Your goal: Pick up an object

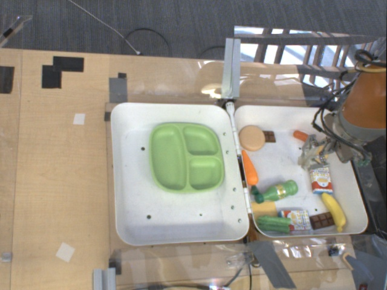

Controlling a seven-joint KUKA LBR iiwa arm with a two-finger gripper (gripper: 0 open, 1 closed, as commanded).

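My fingers, how far apart I could not tell, hung just above the small red-and-white carton, its long axis pointing away from them.

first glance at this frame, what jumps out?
The green divided plate sits alone in the middle of the left bin, its colour loud against the white. The right bin is a jumble of toy food: a carrot along its left wall, a green bottle and a banana toward the front. The arm's orange band hangs over that bin's right side, with the gripper beneath it.
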